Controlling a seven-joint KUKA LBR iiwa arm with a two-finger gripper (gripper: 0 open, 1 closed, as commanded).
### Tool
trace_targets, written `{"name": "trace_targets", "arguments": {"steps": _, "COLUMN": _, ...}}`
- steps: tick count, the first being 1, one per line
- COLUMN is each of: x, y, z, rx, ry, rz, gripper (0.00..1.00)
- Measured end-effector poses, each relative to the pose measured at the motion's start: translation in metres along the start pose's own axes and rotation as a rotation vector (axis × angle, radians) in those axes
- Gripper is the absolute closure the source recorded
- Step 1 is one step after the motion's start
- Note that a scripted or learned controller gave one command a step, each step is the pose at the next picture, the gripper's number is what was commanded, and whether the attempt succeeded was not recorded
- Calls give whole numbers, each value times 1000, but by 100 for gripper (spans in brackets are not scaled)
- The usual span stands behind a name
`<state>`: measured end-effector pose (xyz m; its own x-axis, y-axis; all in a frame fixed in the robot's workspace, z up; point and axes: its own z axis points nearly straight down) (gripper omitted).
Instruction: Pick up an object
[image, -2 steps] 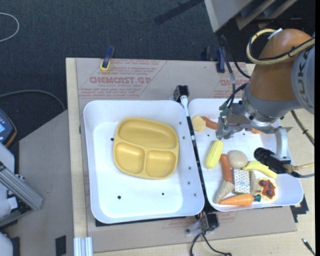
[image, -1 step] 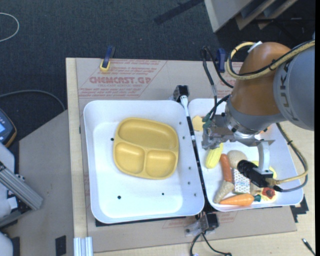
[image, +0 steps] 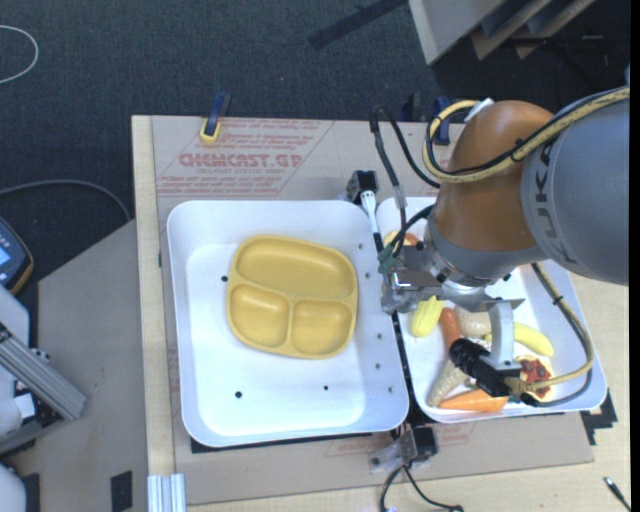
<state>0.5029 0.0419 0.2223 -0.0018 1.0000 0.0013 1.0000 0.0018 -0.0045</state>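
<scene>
A yellow divided plate (image: 292, 296) lies in the left bin (image: 190, 300). Right of the plate, the arm (image: 500, 200) hangs over the right bin (image: 583, 300), where a yellow piece (image: 427, 316), a carrot (image: 470, 403) and a banana (image: 531, 341) lie. The end effector (image: 403, 283) sits just right of the plate; I cannot tell whether it is wide or narrow. Beyond the plate, the table's brown sheet (image: 250, 150) reads "CHEMCAST GP".

Yellow plate (image: 292, 296): smooth plastic, soft sheen. White bin (image: 200, 330) under the plate: smooth plastic. Tabletop (image: 160, 160) beyond the plate: matt brown paper. Carrot (image: 472, 403) right of the plate: glossy plastic.
</scene>
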Motion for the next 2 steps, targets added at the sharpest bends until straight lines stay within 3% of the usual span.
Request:
{"name": "trace_targets", "arguments": {"steps": 1, "x": 43, "y": -23, "z": 7, "rx": 1, "ry": 0, "rz": -1, "gripper": 100}}
{"name": "trace_targets", "arguments": {"steps": 2, "x": 46, "y": -10, "z": -7, "rx": -7, "ry": -1, "rz": 0, "gripper": 100}}
